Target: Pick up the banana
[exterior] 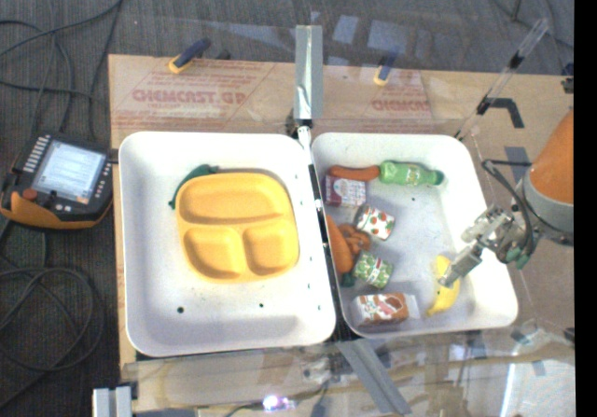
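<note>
One claw: my gripper (459, 268) hangs low over the right bin's (466, 159) near-right corner, tip right at the banana (445, 294).
Grip state: I cannot tell from this angle.
Banana: yellow, lying on the bin floor beneath the tip, beside a small can (381, 308).
Left bin (149, 312): holds a yellow divided tray (239, 223).

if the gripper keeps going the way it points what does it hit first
Most likely the banana: the gripper points down-left over the right bin, its tip right at the banana's upper end. Whether it already touches is unclear from this slanted view.
</note>
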Tool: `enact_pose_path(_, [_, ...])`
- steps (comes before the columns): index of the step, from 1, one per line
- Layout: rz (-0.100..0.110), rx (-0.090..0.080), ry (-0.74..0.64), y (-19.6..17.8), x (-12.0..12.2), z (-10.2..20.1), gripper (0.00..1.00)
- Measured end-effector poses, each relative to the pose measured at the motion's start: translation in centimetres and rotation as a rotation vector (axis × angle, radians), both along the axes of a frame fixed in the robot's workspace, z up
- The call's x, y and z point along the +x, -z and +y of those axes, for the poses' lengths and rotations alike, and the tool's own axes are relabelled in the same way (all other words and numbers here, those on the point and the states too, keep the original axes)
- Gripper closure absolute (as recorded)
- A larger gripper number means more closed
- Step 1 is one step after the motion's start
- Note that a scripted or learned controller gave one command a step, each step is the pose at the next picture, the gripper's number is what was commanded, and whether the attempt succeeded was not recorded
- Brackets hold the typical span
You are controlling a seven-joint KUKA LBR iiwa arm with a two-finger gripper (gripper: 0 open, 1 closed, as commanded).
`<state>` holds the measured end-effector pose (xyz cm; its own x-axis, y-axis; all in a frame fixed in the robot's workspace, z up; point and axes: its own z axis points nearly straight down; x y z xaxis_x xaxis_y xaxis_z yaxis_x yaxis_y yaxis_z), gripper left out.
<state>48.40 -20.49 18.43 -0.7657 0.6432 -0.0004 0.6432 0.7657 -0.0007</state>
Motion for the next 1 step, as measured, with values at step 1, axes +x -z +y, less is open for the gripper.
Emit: enact_pose_path(1, [-0.012,-0.005,-0.005,9.43,1.08,1.18,0.00])
